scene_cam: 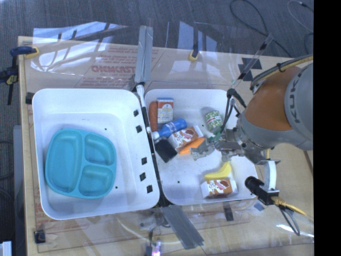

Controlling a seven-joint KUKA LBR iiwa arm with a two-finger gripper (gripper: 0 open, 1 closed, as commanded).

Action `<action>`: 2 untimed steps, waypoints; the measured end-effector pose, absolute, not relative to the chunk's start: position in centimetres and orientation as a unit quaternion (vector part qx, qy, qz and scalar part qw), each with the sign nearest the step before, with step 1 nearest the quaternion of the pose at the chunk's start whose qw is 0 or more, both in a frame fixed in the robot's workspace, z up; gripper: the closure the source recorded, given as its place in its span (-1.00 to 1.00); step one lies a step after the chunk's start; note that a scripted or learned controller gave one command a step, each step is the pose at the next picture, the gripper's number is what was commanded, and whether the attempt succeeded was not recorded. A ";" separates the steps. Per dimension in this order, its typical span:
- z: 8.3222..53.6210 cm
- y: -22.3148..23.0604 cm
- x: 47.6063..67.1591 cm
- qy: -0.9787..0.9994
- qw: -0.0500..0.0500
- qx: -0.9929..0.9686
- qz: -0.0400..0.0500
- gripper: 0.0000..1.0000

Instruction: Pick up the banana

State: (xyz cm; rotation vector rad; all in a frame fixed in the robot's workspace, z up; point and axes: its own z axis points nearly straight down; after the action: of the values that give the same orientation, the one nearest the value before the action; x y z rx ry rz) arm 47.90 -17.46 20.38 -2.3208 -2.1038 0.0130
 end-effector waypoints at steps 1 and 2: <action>19.0 -20.5 47.7 -0.689 0.004 -0.725 0.002 -1.00; 10.2 -15.1 47.6 -0.683 0.004 -0.730 0.002 -1.00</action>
State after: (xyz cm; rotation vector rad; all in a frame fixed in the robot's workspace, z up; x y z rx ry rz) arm 47.62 -15.14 10.19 -2.2882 -2.1406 0.0074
